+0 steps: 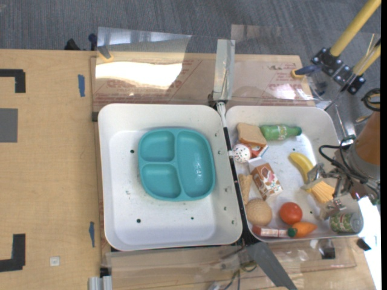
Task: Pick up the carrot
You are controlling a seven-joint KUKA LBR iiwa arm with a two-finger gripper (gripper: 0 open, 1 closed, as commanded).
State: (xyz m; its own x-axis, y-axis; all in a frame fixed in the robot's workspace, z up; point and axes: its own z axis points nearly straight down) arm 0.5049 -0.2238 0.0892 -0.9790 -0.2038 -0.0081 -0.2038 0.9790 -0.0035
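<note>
The carrot (303, 228), small and orange with a green tip, lies along the front wall of the right bin (273, 115), just right of a red tomato (291, 213). My gripper (323, 191) hangs low over the bin's right side, up and to the right of the carrot and apart from it. It is open, its silver fingertips (313, 174) spread on either side of a yellow cheese wedge (323, 192). The arm's orange band (370, 145) shows at the right edge.
The right bin also holds a green bottle (280, 132), a sandwich (251, 135), a banana (300, 162), a juice carton (266, 181), a round bun (259, 211), a pink stick (272, 231) and a can (345, 222). A teal divided plate (177, 164) lies in the left bin (115, 180).
</note>
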